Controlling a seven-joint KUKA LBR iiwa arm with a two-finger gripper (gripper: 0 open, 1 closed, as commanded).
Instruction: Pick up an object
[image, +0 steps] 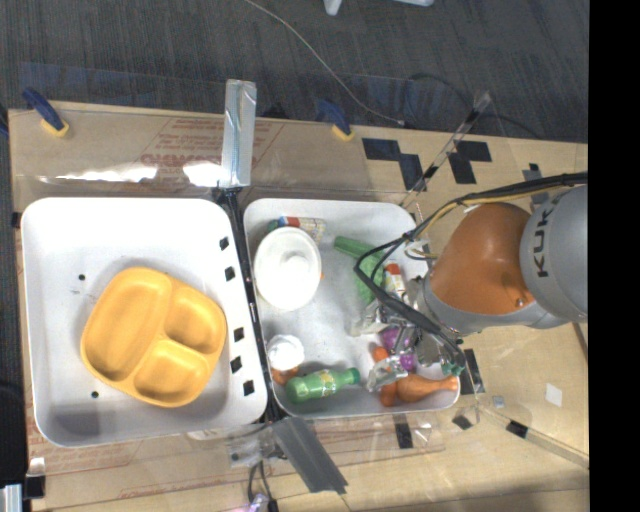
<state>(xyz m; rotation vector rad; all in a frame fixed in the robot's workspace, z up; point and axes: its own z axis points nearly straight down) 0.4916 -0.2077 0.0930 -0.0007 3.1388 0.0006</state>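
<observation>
Two bins (60, 300), one yellow tray (150, 335), one bowl (288, 265), perhaps two bottles (322, 383).

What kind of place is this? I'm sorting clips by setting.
Probably a robotics lab bench for grasping trials: two white bins taped onto cardboard, loose cables, and a grey-and-orange arm over mixed household items.

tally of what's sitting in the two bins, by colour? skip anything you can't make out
Yellow: 1, divided plate, left bin
White: 2, bowl, small cup, right bin
Green: 2, bottle, piece near the back
Orange: 1, carrot-shaped item
Total: 6
Small clutter under the gripper is too tangled to count.
</observation>
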